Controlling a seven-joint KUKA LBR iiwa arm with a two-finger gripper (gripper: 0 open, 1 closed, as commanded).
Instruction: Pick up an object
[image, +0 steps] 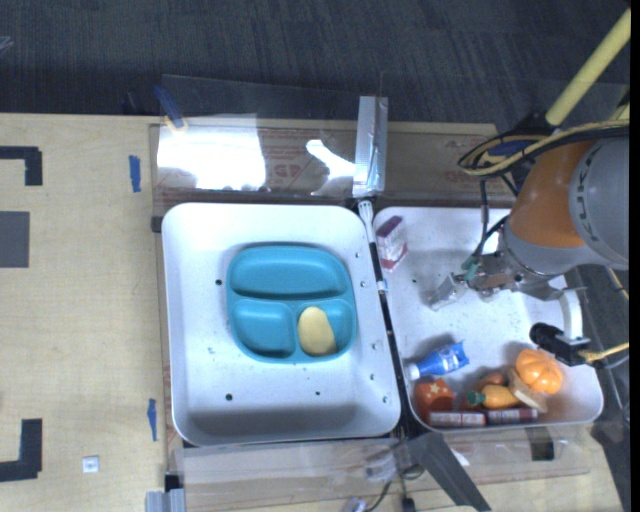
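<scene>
My gripper (442, 291) hangs over the upper middle of the right bin (590, 405), reaching in from the right below the arm's orange band. Nothing shows in its grasp. A small pink and white packet (390, 243) leans at the bin's upper left corner, to the gripper's upper left. Along the bin's near side lie a blue and white tube (441, 360), a red tomato (432, 395), an orange pumpkin-like toy (540, 371), a small carrot-like piece (495, 396) and a long red bar (490, 419).
The left bin (200, 400) holds a blue divided tray (262, 300) with a yellow oval object (316, 330) in its lower right compartment. A metal divider (371, 150) stands behind the bins. Cables (500, 150) trail at the upper right.
</scene>
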